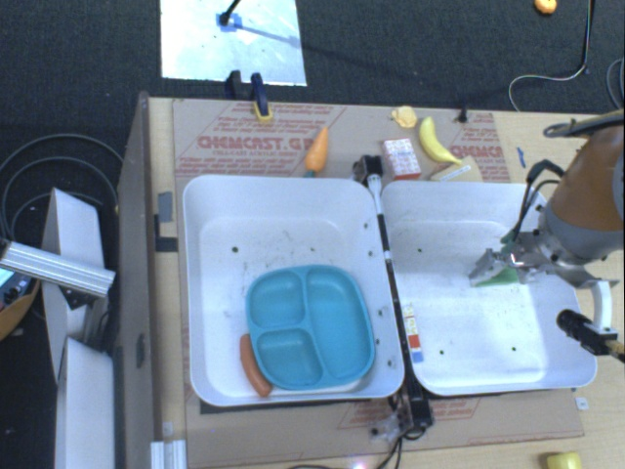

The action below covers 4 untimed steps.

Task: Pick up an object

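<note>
A small flat green object (507,275) lies on the floor of the right bin (459,360), near its right side. My gripper (495,265) is low over the bin, right at the green object's left end and touching or nearly touching it. The gripper's body covers part of the object. The grey arm with its orange band (589,189) reaches in from the right. In the left bin (225,223) a blue divided plate (311,325) lies flat, with an orange-brown sausage (254,364) along its lower left edge.
Behind the bins, on the cardboard, lie a carrot (315,149), a small printed box (400,157) and a banana (435,143). A black part (584,331) sticks out over the right bin's right rim. A divider rail (386,252) runs between the bins.
</note>
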### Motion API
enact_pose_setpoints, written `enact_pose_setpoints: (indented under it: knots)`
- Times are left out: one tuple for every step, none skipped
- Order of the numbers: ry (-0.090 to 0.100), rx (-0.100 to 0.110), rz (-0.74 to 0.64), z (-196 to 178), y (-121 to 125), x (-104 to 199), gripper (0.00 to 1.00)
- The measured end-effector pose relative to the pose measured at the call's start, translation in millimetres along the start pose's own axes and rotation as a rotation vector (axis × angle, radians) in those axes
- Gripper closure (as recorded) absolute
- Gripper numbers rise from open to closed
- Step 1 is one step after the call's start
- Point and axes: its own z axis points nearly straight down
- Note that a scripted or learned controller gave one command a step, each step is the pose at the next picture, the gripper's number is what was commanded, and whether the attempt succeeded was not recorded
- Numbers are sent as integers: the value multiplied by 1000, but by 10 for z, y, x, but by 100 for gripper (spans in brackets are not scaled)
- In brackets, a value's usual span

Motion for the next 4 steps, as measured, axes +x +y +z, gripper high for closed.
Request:
enact_pose_setpoints:
  knots:
    - [-5,-9,3,-662,20,-306,0]
    - [1,-6,-9,-567,593,484,0]
    - [-1,0,4,-205,339,164,0]
    - [0,1,3,-274,3,169,0]
